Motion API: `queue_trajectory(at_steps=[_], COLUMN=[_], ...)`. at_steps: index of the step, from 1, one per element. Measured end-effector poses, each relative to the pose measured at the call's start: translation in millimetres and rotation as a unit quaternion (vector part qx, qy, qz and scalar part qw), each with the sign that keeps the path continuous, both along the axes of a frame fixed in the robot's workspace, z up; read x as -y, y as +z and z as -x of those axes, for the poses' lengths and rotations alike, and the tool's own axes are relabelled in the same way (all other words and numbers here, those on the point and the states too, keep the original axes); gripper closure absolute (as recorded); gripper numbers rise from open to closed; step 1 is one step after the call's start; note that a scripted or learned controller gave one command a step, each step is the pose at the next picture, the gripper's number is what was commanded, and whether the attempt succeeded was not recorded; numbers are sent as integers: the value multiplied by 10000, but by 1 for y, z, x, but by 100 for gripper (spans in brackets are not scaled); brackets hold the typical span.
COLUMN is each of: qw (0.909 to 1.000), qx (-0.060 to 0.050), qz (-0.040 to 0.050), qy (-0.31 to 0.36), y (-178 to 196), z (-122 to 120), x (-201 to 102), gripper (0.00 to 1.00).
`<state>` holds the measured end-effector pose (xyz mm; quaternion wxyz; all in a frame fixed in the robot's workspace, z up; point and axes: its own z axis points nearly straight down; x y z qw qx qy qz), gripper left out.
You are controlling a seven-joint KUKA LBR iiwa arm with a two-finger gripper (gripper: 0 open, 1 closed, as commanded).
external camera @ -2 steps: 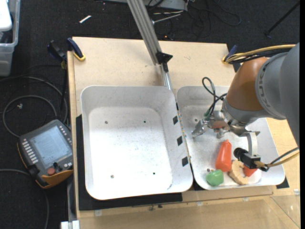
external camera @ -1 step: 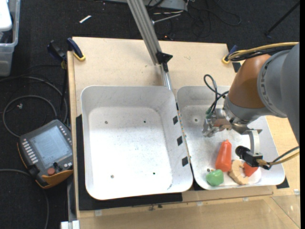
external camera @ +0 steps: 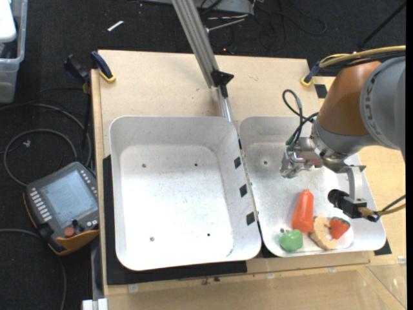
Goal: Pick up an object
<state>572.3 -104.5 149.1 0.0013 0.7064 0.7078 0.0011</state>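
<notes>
In the right bin (external camera: pixel 268 141), several toy foods lie near the front edge: an orange carrot-like piece (external camera: pixel 302 210), a green round piece (external camera: pixel 292 240), a tan piece (external camera: pixel 322 234) and a red strawberry-like piece (external camera: pixel 339 227). My gripper (external camera: pixel 292 162) hangs over the middle of this bin, just above and left of the orange piece, pointing down. I see nothing between its fingers.
The left bin (external camera: pixel 129 141) sits beside the right one, sharing a raised divider (external camera: pixel 244 173). A slanted metal pole (external camera: pixel 197 37) crosses the bench's back. A teach pendant (external camera: pixel 61 202) lies on the floor at left. Clamps (external camera: pixel 103 66) hold the bench corners.
</notes>
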Motion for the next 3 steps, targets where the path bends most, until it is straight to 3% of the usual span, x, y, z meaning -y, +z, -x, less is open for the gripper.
queue_trajectory(at_steps=[2,3], qw=[10000,10000], qx=[4,1], qz=[3,-9], qy=[5,35], y=[68,74], z=[-6,-29], x=[-1,-60], gripper=[100,100])
